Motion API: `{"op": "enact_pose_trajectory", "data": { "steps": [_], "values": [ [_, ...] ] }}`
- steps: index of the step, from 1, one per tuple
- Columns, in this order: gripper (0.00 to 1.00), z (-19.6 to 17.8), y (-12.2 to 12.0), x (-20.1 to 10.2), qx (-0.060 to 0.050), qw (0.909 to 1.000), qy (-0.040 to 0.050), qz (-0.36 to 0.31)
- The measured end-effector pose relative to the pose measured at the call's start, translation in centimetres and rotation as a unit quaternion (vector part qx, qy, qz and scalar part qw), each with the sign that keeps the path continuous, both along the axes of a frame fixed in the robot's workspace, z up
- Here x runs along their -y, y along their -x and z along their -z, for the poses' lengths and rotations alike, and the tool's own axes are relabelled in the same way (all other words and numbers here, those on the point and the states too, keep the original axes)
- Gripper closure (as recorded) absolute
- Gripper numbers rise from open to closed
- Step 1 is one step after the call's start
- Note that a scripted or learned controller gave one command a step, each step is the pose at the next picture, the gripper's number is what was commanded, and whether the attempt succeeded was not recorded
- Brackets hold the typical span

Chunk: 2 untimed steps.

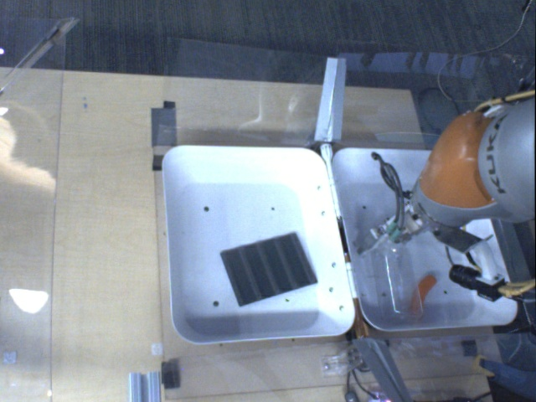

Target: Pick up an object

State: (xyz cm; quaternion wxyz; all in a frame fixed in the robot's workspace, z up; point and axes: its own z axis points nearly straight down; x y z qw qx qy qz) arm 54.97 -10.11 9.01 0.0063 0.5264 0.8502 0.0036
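A black ribbed rectangular pad [269,269] lies flat in the left bin [193,191], towards its front. In the right bin [360,182] a clear, tube-like item [392,276] lies near the front, and a small orange piece [424,293] rests just to its right. My gripper [392,229] hangs low over the middle of the right bin, directly behind the clear item's upper end. Whether it touches that item is unclear. The grey and orange arm [461,170] covers the bin's right part.
A metal divider post [330,99] rises behind the seam between the two bins. The wooden bench [84,224] stretches out to the left. Cables and brackets [368,367] crowd the front edge below the right bin.
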Motion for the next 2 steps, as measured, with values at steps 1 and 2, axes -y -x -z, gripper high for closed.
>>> {"op": "enact_pose_trajectory", "data": {
  "steps": [1,2],
  "values": [
    [1.0,-1.2,-0.4,-0.2,0.005,1.0,0.0002,-0.002],
    [1.0,-9.6,-8.3,-4.1,-0.004,0.9873,-0.0016,0.159]
  ]
}}
